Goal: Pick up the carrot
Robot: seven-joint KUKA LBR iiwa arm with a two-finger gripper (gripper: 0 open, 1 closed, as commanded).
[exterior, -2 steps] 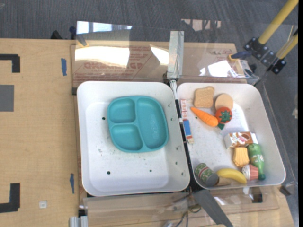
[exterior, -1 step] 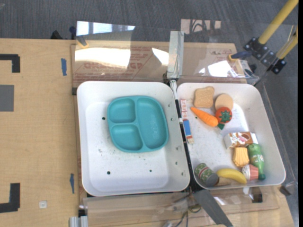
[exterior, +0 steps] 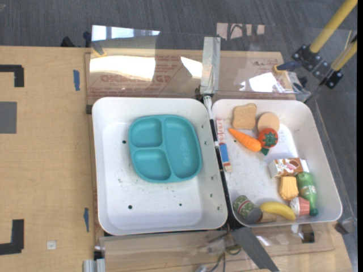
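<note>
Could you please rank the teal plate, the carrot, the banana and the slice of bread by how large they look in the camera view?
1. teal plate
2. carrot and banana: similar length, too close to rank
3. slice of bread, possibly comparable in area

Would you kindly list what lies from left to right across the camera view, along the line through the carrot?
Teal divided plate → carrot → tomato.

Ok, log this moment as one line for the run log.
task: pick up carrot | carrot: lying in right bin, between bread slice and tomato | teal divided plate: in left bin | status: carrot not picked
</note>
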